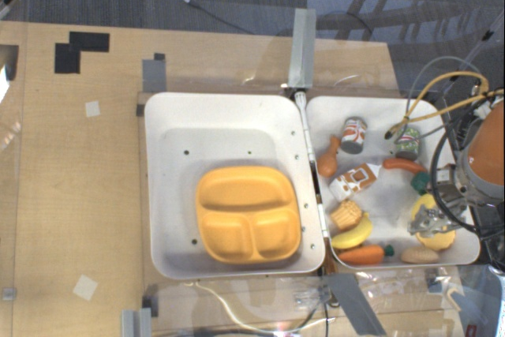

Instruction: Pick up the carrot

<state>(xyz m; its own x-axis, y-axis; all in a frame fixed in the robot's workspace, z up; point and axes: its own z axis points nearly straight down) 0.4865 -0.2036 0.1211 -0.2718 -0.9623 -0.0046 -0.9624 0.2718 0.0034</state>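
While the pincer (430, 223) hangs low over the right bin (379, 110), I cannot tell how it is set. The carrot (363, 255) lies flat by the near wall, long way left to right, green end pointing right. A banana (353, 234) touches it behind. Farther back stands a small can (354, 133).
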